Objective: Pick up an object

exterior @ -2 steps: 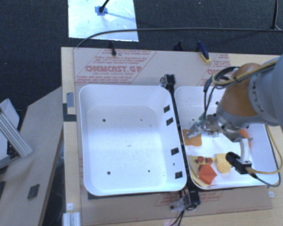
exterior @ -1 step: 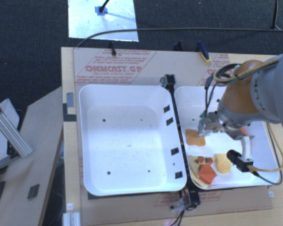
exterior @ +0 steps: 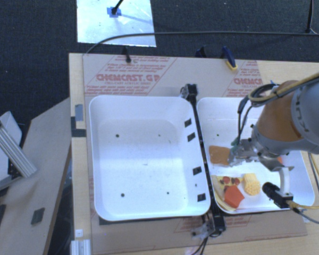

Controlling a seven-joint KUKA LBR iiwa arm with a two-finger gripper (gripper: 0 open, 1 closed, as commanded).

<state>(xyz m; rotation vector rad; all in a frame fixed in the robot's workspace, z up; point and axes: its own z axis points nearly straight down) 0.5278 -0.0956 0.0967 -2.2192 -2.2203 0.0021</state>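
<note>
Orange band on arm (exterior: 279, 118) over right bin (exterior: 218, 108) | gripper (exterior: 239, 155) low beside brown slab (exterior: 219, 154), finger spread: cannot tell | orange block (exterior: 234, 196), yellow piece (exterior: 251, 184), banana (exterior: 221, 187) near edge | advice: centre over slab, descend straight, avoid bin wall | left bin (exterior: 143, 102) bare.

I see dark carpet floor (exterior: 32, 47) around the counter (exterior: 149, 68). A shiny metal sheet (exterior: 116, 15) lies on it beyond the counter's far edge.
</note>
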